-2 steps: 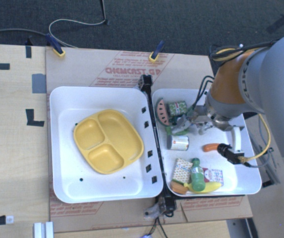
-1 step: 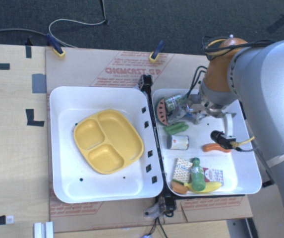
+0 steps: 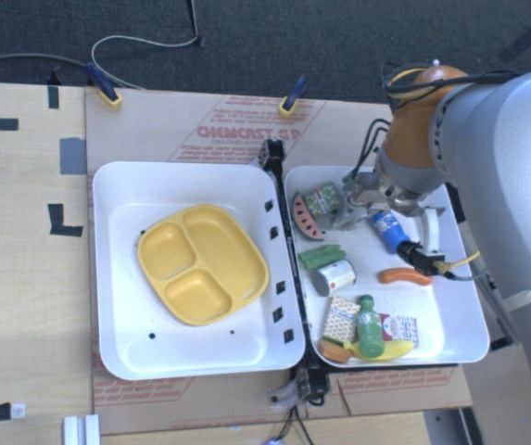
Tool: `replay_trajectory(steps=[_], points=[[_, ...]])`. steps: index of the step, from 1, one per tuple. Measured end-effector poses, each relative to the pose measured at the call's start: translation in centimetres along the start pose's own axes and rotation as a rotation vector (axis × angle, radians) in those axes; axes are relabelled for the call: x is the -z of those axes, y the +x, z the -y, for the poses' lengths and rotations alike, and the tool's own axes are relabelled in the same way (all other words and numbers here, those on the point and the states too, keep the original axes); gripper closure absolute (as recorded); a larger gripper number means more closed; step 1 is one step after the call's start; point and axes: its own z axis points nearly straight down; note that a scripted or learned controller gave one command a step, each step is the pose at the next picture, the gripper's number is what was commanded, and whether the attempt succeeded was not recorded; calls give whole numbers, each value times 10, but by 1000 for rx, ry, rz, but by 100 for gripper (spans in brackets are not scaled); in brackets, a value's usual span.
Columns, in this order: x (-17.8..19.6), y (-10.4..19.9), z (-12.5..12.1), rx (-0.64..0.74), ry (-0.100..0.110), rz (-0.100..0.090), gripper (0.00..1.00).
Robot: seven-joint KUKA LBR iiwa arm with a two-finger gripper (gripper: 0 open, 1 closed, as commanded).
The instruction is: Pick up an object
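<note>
From my remote station I look down on two shallow white bins side by side; I'll place everything relative to the black divider [image 3: 279, 239] where their rims meet. The biggest thing is my grey arm [image 3: 487, 156] with its orange band, reaching in well right of the divider and bending down over the right bin [image 3: 474, 341]. Left of the divider, the left bin [image 3: 121, 341] holds a smooth yellow plastic tray [image 3: 202, 262] with three compartments, lying flat and turned at an angle. The gripper [image 3: 369, 202] sits low over the right bin's far end, near a watermelon-slice toy [image 3: 304, 216] just right of the divider (probably its target); whether it grips anything I cannot tell. Smaller pieces lie scattered loose, likely tipped in as picking choices: a blue bottle [image 3: 390, 232], a green bottle [image 3: 369, 327], a slim orange carrot [image 3: 404, 275].
</note>
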Motion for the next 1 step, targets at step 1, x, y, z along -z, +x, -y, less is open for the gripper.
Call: replay_trajectory(steps=[1], points=[[-1, 0, 0, 0, 1, 1, 0]])
